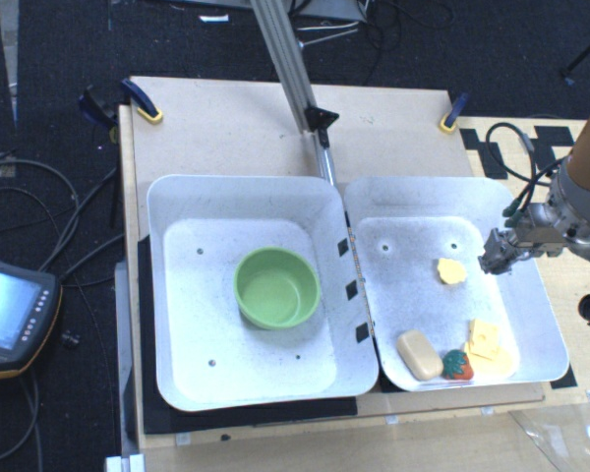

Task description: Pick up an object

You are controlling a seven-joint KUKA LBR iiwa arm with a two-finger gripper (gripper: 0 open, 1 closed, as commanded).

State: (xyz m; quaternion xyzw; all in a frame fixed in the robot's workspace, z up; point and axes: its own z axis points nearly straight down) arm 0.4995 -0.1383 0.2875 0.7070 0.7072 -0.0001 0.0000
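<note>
Two white bins are set side by side on a tan table (226, 126). In the left bin (177, 264), near its middle, a green bowl (277, 288) is placed upright. In the right bin (413, 214), a small yellow piece (452, 271) is found right of centre; a tan oblong block (420, 354), a red and green item (457, 365) just beside it, and a yellow flat piece (489, 344) are grouped at the lower right of the frame. The tool (494, 259) is seen at the bin's right wall, just beside the small yellow piece; how far it is open cannot be told, and nothing is seen held in it.
</note>
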